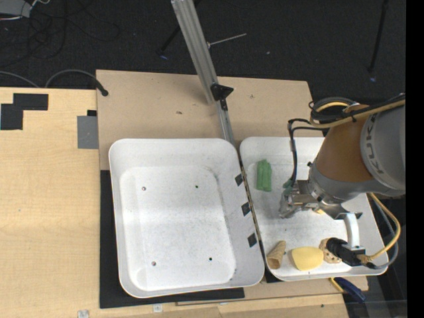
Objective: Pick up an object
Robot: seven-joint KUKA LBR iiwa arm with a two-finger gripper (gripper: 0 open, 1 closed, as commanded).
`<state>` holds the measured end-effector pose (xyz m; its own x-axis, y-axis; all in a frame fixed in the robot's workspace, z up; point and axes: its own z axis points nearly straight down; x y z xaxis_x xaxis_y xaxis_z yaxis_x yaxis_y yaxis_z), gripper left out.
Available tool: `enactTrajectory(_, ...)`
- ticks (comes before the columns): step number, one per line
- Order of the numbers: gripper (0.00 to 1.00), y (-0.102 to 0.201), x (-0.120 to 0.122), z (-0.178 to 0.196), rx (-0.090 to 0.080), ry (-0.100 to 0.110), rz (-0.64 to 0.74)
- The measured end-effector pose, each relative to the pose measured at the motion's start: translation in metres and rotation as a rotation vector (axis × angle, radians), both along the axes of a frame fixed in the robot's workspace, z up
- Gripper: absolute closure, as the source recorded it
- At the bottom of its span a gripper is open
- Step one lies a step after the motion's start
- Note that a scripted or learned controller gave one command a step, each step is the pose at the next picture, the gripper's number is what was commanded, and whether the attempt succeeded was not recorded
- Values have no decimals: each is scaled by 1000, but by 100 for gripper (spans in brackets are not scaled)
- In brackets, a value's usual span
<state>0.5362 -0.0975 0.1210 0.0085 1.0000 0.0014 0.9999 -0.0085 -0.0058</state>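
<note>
- Dark floor strewn with cables surrounds a pale bench (46, 197) bearing two white bins, the left bin (126, 158) and the right bin (258, 244) pressed edge to edge.
- Reaching in over the right bin, the gripper (289, 206) sits low near that bin's floor; whether it is spread or closed I cannot tell, since the wrist hides it.
- Candidate objects all lie in the right bin: a green block (264, 175) near the dividing edge, just beside the gripper, a yellow rounded piece (306, 258) at the front rim, and a tan cone-like piece (277, 251) next to it (a further tan bit sits beyond, too small to name).
- Progress, as I judge it: nothing is visibly lifted, so the grasp and the raise both remain to be done.
</note>
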Motion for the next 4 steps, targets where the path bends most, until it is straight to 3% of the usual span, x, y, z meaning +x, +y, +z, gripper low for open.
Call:
enactTrajectory(3, 100, -10, 1, 139, -2, -9, 9)
enactTrajectory(4, 100, 47, -5, 125, 1, -1, 12)
